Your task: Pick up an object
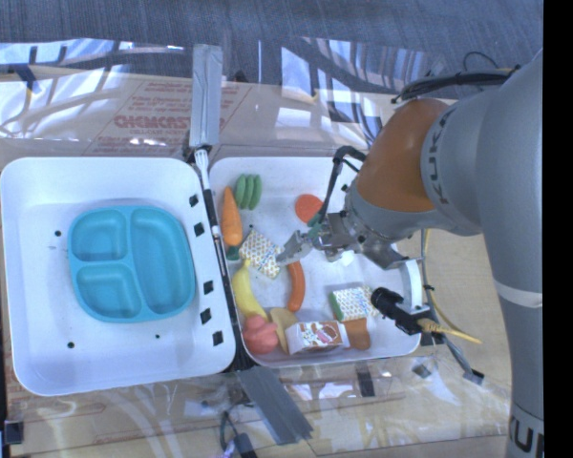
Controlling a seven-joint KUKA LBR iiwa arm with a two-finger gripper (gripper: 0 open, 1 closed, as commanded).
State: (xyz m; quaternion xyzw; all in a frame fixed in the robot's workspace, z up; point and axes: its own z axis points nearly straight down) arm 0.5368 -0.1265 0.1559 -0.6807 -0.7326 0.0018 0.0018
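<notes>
The arm reaches in over the right bin (401,175), and its claw (296,247) hangs low among the toy food, its tip just beside a checkered packet (259,252) and above an orange sausage (295,285). Whether the claw is wide or narrow cannot be told from this slant, and nothing is seen held in it.

The packet, near the bin's middle-left, looks the likeliest target. It seems light, flat and probably soft, so it may buckle or slide; a hold across its short edges would likely serve best. The sausage looks stiff, smooth and rounded, apt to roll away unless pinched across its middle.

The bin is crowded. A carrot (231,217) and a green pod (248,191) lie toward the far left, a banana (245,292) runs along the left wall just beside the packet, and a red fruit (260,333), a printed box (316,336) and a second checkered piece (350,302) fill the near side. A red-orange disc (309,206) sits under the arm. The banana and carrot leave little room at the packet's left. The left bin (29,256) holds a blue tray (131,261).
</notes>
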